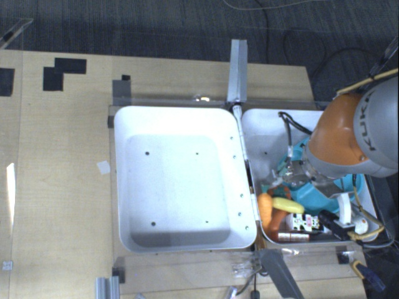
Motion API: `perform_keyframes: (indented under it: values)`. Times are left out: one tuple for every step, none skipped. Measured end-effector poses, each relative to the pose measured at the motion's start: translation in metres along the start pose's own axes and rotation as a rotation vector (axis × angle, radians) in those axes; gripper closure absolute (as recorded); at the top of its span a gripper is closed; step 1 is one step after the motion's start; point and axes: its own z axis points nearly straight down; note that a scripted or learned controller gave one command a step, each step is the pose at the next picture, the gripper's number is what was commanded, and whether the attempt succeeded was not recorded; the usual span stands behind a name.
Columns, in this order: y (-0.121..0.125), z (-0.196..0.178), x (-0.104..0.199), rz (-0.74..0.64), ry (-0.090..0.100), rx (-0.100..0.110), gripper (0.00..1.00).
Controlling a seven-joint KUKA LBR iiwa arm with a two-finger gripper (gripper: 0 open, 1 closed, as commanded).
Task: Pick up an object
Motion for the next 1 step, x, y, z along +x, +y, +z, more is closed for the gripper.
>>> perform_keyframes:
  values:
    - [0.0045, -0.0121, 0.0016, -0.004, -0.002, -0.011, 1.0]
